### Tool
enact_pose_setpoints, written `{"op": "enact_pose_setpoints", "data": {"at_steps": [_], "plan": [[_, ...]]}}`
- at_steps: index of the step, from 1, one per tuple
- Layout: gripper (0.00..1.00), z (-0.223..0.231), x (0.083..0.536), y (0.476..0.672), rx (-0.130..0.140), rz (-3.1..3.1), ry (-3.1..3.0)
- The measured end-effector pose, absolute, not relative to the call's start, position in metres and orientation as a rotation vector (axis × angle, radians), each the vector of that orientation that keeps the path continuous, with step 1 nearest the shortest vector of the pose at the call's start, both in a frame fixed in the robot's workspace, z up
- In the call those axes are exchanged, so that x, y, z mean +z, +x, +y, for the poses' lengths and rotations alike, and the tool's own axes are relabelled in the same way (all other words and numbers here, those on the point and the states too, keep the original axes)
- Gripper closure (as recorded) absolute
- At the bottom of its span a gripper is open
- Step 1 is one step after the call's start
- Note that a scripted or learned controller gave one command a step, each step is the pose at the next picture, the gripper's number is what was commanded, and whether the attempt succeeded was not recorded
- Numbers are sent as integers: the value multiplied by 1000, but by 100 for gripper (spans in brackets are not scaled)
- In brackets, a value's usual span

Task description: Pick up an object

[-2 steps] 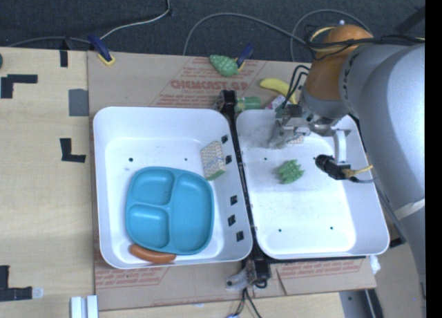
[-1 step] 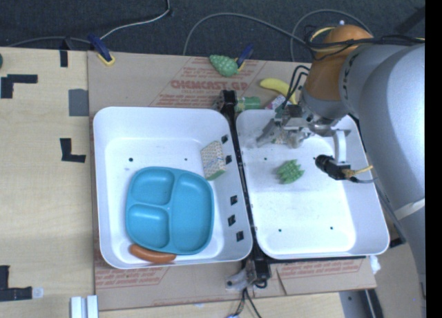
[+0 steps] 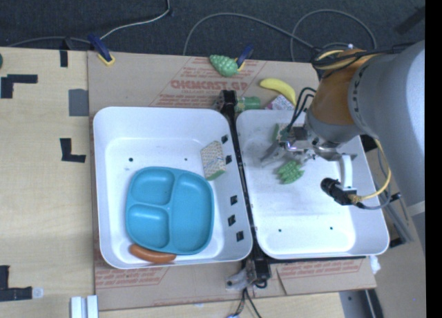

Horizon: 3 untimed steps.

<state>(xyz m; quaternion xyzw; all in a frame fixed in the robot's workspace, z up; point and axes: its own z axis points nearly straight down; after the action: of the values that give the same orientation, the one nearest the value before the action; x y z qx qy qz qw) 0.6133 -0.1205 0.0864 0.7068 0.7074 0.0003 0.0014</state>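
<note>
The grey arm (image 3: 387, 95) reaches over the right bin (image 3: 304, 237), its gripper (image 3: 286, 149) low above a green leafy toy (image 3: 291, 171) lying on the bin floor just beneath; how the jaws stand cannot be told. In the left bin (image 3: 110, 144), a blue divided plate (image 3: 169, 211), an orange sausage (image 3: 152, 254) touching its near edge, and a small sponge (image 3: 213, 159).

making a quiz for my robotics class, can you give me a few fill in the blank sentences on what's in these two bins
1. The blue divided plate lies in the ____ bin.
2. The orange sausage-shaped toy lies at the plate's ____ edge.
3. The yellow banana lies on the cardboard, ____ both bins.
4. The gripper hangs over the right bin, just above a small ____ object.

Missing words: left; lower; outside; green
</note>
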Motion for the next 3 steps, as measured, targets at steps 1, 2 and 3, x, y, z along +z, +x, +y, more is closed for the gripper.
{"op": "enact_pose_setpoints", "data": {"at_steps": [1, 2, 3], "plan": [[0, -111, 86, 661, 2, 2222, 2218], [0, -107, 86, 616, 1, 2219, 2219], [0, -127, 87, 595, 4, 2220, 2216]]}}
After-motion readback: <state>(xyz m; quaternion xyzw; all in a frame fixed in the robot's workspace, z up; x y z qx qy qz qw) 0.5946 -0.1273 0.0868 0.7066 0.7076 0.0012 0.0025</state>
